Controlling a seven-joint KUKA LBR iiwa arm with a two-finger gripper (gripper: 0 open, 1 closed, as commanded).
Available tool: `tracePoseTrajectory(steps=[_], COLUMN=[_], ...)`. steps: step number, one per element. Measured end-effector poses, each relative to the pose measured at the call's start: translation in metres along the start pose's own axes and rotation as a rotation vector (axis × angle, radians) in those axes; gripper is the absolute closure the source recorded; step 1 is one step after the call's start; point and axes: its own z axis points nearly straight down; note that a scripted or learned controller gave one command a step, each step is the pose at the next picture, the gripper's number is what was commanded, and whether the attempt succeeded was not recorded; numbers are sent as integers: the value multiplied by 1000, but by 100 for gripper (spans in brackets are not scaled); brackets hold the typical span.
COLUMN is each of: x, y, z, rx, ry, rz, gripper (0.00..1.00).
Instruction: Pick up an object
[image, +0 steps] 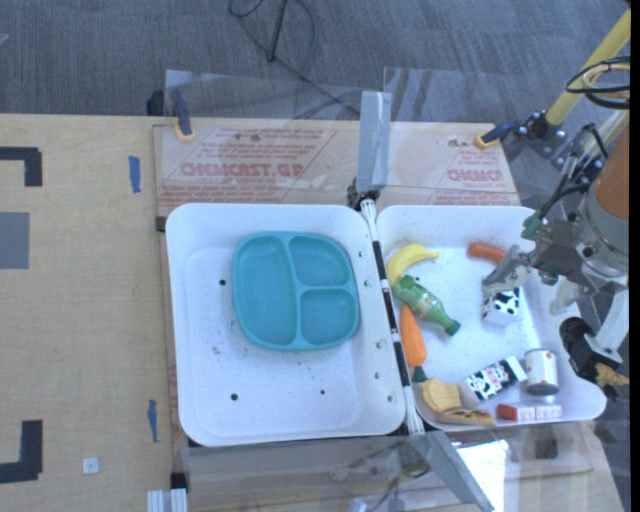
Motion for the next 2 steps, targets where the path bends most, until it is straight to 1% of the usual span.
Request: tracePoseTrajectory(steps=[1,2], x=[-22,-70], y=[9,73], z=[125,224], rx=[3,-9], ry=[0,1], rz=[5,-165], gripper=[0,0])
